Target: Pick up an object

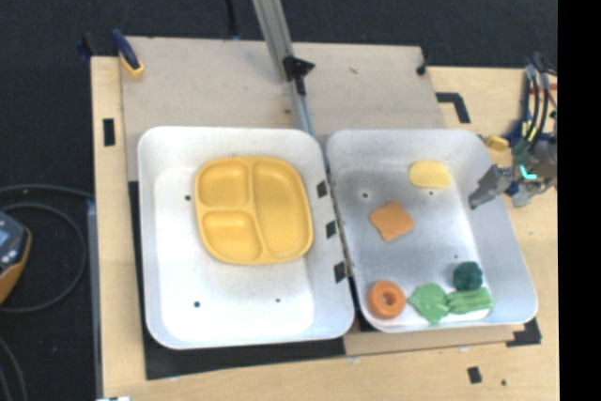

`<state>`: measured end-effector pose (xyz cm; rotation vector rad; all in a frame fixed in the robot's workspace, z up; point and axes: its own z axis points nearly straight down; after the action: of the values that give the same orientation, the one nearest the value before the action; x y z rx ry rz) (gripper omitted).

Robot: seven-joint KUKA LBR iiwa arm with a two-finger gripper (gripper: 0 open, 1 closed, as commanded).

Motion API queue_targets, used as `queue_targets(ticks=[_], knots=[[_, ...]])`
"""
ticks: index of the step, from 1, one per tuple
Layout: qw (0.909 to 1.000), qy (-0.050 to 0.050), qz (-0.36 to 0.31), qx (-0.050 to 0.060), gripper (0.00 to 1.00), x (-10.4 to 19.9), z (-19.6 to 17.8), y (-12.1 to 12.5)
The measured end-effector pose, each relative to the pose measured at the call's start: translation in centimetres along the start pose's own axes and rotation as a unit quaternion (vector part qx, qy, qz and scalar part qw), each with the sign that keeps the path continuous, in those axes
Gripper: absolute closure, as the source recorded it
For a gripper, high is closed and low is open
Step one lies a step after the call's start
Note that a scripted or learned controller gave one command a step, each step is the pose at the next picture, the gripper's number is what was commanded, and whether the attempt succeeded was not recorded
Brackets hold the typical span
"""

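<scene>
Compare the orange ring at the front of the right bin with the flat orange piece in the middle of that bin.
The orange ring is round with a hole through its centre; the flat orange piece is roughly square and solid. The ring sits at the bin's near edge, close beside a light green item; the flat piece lies apart on bare bin floor. The ring's orange looks slightly redder. Both are small, orange, and in the right bin.

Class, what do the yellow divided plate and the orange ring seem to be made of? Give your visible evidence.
Yellow divided plate: probably moulded plastic, with an even colour, rounded compartments and a soft sheen. Orange ring: looks like matte plastic or foam; the picture leaves that open.
</scene>
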<state>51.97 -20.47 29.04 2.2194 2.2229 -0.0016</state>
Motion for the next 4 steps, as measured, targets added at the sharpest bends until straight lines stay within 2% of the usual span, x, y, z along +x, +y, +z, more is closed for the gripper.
queue_targets(ticks=[1, 2, 4], knots=[[1.0, 0.0, 0.0, -0.001, 0.0, 0.0, -0.1, 0.1], [1.0, 0.001, 0.0, 0.002, 0.0, 0.3, 6.0, -0.5], [1.0, 0.001, 0.002, 0.001, 0.0, 1.1, 16.1, 0.4]])
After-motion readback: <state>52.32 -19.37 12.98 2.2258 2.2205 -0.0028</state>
